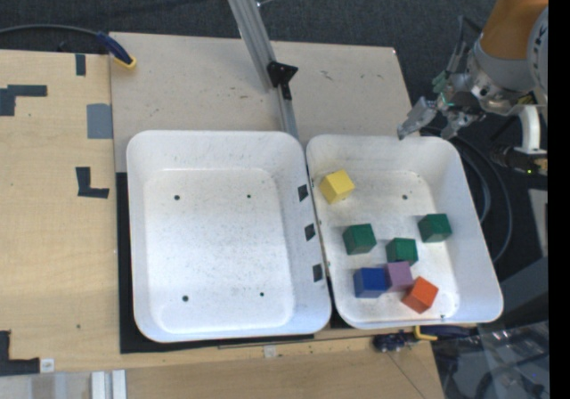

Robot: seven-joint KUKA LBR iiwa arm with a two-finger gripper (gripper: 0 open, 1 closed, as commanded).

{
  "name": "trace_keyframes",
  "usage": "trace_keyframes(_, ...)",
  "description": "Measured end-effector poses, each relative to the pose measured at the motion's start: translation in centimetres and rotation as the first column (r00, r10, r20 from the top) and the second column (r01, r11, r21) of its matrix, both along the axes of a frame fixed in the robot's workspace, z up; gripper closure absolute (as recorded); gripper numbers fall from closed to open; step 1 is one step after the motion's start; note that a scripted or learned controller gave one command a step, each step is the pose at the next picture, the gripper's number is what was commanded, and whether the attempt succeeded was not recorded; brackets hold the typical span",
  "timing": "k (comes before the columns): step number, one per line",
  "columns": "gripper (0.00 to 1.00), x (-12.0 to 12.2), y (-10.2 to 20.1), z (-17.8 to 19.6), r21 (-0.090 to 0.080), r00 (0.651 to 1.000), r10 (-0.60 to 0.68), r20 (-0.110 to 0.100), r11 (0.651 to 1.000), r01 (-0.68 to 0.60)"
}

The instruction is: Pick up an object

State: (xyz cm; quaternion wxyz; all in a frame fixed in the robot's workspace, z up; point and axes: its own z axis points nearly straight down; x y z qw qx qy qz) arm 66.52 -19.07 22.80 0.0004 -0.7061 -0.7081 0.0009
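Plainly, the hand (426,118) hangs above the right bin's (463,176) far rim, whether released or clenched I cannot tell, and the yellow cube (337,185) nearest below-left of it looks light, rigid, best pinched across opposite flat faces.

The bench (223,90) bears two white bins (147,210) side by side.

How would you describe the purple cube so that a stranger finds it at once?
Look in the right bin, at the cluster near its front edge. The purple cube sits there, touching the blue cube on its left, with the orange cube at its front right. It is the sole purple block.
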Motion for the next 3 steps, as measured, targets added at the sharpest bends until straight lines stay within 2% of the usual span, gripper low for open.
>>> trace_keyframes(1, 0.0, 0.0, 0.0, 0.0, -0.001, 1.0, 0.0, 0.0, 1.0, 0.0)
trace_keyframes(2, 0.0, -0.2, -0.1, -6.5, 0.001, 1.0, -0.001, -0.006, 1.0, 0.001)
trace_keyframes(3, 0.0, -0.5, 0.1, -10.9, 0.0, 1.0, 0.0, -0.004, 1.0, 0.0)
